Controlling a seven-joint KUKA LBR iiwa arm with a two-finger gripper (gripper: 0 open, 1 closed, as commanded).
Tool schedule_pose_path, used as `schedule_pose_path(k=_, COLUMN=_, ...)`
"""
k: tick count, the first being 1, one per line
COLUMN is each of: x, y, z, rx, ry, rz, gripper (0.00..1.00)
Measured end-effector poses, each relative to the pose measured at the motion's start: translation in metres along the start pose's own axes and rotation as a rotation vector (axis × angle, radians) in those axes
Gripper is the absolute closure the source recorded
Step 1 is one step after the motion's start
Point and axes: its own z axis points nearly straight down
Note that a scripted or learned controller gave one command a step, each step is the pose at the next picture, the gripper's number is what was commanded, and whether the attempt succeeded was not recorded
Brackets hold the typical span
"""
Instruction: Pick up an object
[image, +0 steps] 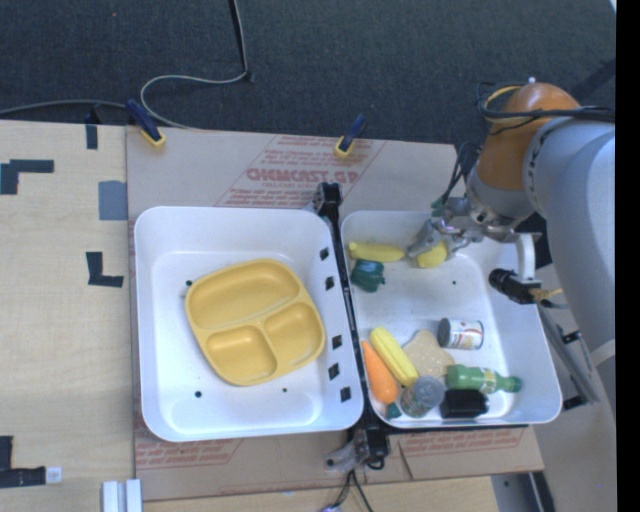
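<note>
My gripper (434, 243) is low in the far part of the right bin (520, 325), reaching in from the right below the orange band (520, 140). A small yellow piece (433, 258) lies right at its tip, touching or nearly touching it. To its left a yellow banana (374, 251) lies along the bin's far wall, with a dark green toy (366, 276) just in front of it. Nearer the front are a small can (462, 333), a corn cob (394, 357), a carrot (379, 373), a grey ball (422, 396), a black block (462, 403) and a green bottle (482, 379).
The left bin (160, 300) holds a yellow divided plate (255, 320). A black divider with clips (338, 300) runs between the bins. A black fitting (512, 287) sticks in over the right bin's right rim. Yellow clamps (350, 140) hold the cardboard at the back.
</note>
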Motion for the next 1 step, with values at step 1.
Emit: schedule_pose_path(k=1, x=0.0835, y=-0.0295, z=-0.0878, rx=0.003, ry=0.006, rz=-0.001, gripper=1.0)
